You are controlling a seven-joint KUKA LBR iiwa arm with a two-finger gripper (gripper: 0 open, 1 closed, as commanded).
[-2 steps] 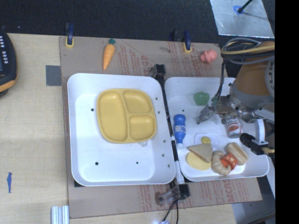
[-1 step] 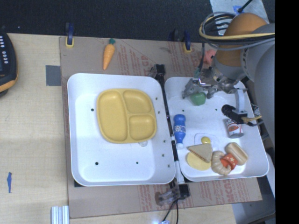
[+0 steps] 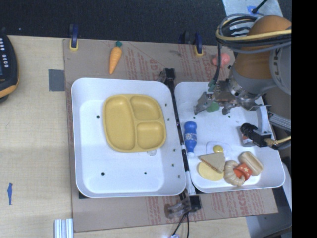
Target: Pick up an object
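Note:
My gripper point(image 3: 212, 108) hangs low over the back of the right bin point(image 3: 277, 182). Its fingers are spread open, and a small green object point(image 3: 213, 106) lies between them; it does not look clamped. A blue bottle point(image 3: 190, 136) lies by the bin's left wall. Along the front edge sit a sandwich wedge point(image 3: 213, 160) on a yellow disc point(image 3: 208, 172), a hot dog point(image 3: 250, 162) and a tan pastry point(image 3: 232, 173). The left bin point(image 3: 89, 177) holds a yellow divided plate point(image 3: 133, 122).
An orange toy carrot point(image 3: 115, 57) lies on the brown mat behind the left bin. A pink object point(image 3: 224, 59) sits behind the right bin, partly covered by the arm. A dark device point(image 3: 6, 66) rests at the bench's left edge.

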